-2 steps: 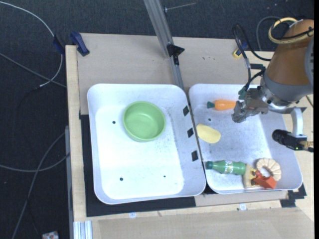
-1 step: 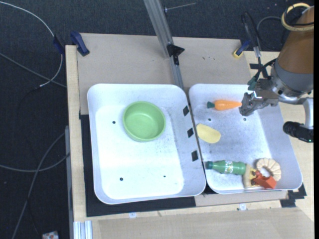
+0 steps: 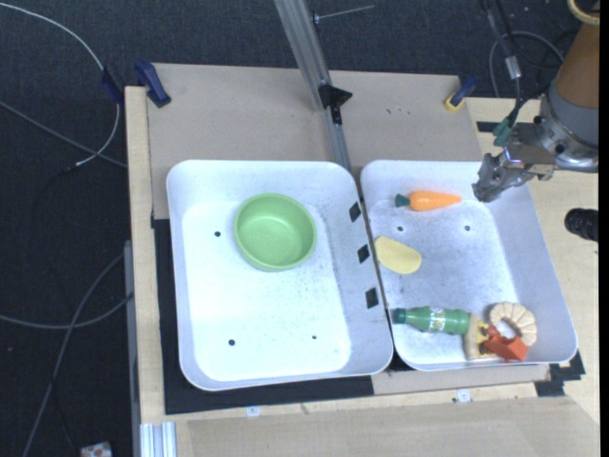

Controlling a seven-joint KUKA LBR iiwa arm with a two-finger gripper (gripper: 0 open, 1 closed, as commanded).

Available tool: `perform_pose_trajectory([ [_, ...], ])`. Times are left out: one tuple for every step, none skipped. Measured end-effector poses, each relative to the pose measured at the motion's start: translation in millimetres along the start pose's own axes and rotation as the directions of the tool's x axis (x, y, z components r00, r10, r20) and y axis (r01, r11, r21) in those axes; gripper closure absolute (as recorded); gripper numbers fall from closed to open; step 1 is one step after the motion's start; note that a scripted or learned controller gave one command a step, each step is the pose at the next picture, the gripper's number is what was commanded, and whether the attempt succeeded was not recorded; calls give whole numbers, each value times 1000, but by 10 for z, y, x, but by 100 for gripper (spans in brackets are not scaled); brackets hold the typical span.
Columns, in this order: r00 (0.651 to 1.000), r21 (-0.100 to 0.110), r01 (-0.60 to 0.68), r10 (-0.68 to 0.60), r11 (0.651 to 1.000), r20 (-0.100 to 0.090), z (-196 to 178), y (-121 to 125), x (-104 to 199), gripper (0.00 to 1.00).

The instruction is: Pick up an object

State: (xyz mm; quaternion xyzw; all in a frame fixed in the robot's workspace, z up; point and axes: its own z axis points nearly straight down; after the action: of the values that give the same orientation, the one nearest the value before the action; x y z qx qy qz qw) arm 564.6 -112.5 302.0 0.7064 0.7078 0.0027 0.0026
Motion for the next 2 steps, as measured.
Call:
perform_pose_trajectory([
  [1000,1,4,-4,1000,0,14,206,544,100],
  [1000,3,5,-5,1000,-1,175,399,1148,100],
])
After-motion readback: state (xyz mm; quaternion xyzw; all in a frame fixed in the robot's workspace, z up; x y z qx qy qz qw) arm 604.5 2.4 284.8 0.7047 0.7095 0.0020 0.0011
